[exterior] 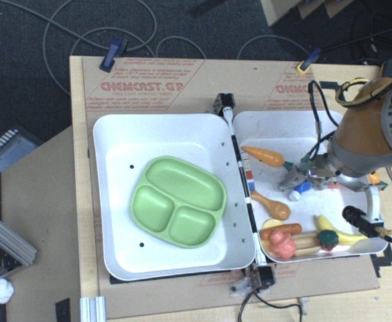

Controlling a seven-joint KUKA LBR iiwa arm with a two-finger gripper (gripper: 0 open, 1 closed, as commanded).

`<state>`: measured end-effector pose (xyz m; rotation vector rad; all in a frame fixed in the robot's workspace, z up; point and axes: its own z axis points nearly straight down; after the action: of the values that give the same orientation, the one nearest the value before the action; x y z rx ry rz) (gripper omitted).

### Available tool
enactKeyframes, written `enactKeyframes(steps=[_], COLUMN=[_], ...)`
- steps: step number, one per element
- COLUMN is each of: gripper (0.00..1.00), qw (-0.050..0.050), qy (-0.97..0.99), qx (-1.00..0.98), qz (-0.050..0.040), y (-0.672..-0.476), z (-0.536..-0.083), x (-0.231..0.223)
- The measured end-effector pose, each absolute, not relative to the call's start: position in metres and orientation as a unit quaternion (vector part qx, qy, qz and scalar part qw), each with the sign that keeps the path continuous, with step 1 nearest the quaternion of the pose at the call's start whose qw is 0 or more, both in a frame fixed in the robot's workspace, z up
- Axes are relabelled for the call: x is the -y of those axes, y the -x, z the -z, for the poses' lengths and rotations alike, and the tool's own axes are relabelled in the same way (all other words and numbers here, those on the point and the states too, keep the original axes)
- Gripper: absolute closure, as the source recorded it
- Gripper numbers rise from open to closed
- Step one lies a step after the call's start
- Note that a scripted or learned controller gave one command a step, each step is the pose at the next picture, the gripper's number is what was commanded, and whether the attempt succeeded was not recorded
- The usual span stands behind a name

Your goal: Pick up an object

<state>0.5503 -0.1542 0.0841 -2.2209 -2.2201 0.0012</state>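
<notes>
Gripper [295, 180] is low in the right bin [276, 123], near its middle, just beside a small blue-and-white object [303, 187]. Cannot tell its opening or whether it has hold of anything.

Judgement: to grasp well, centre over one isolated item and descend straight; the carrot [265, 156] toward the bin's far left is well separated and looks the easier pick. Items crowded along the near edge risk a glancing contact.

Right bin contents: carrot, tan drumstick-like piece [273, 206], red-pink toy food [282, 239] at near-left corner, banana [340, 231], small red-and-green piece [327, 239].

Left bin [115, 136]: green divided tray [177, 201], compartments bare.
</notes>
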Motion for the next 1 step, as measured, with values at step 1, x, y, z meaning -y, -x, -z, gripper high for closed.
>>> enactKeyframes(steps=[1], gripper=[0.00], qw=[0.001], qy=[0.708], qx=[0.706], qz=[-0.0007], y=[-0.4782], z=[-0.0842], x=[0.1937])
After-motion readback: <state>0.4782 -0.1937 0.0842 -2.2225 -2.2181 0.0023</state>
